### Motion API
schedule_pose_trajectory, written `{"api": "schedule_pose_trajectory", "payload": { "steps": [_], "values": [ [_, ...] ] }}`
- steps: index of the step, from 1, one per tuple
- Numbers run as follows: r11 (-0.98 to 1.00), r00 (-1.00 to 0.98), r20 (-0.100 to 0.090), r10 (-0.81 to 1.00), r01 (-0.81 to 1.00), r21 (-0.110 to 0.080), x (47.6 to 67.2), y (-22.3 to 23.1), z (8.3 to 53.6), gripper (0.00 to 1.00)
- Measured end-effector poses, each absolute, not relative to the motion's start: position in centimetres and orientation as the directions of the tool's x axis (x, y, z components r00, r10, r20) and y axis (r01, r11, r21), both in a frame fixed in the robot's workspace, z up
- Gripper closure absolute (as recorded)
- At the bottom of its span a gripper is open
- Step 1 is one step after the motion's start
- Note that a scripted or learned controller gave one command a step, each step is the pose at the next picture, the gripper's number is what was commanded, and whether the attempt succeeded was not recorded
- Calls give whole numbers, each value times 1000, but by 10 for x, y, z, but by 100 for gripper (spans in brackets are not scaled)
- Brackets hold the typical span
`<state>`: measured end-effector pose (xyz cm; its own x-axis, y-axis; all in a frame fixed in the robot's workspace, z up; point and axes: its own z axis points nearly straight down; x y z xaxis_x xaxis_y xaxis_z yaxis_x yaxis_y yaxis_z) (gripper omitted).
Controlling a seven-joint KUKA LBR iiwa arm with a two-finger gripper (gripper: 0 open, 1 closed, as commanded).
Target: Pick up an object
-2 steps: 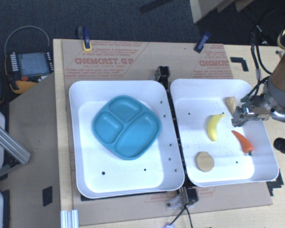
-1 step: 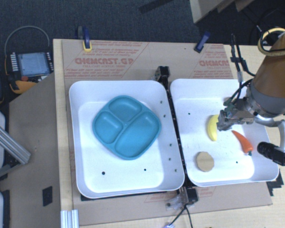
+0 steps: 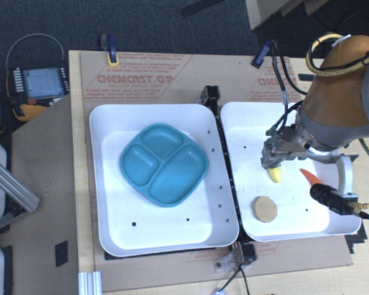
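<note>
Now, gripper [image 3: 274, 162]: right-centre of frame, low over yellow piece [image 3: 274, 175]; jaw state cannot be told.
Blue plate [image 3: 164, 163]: left bin [image 3: 111, 220].

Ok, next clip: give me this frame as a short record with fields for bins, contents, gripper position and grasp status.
left bin: shallow white bin holding a blue divided plastic plate
right bin: shallow white bin holding a small yellow piece, a round tan cookie-like disc and a small orange carrot-like piece
gripper: low over the right bin, directly above the yellow piece
grasp status: cannot tell; contact with the yellow piece unclear
disc and orange piece: apart from the gripper
</note>
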<state>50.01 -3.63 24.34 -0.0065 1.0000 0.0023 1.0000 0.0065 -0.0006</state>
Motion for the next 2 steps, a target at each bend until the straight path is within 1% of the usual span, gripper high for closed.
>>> {"api": "schedule_pose_trajectory", "payload": {
  "steps": [1,2],
  "values": [
    [7,-7,3,1000,1000,-2,496,23,243,100],
    [6,-5,2,1000,1000,-6,492,73,221,100]
  ]
}}
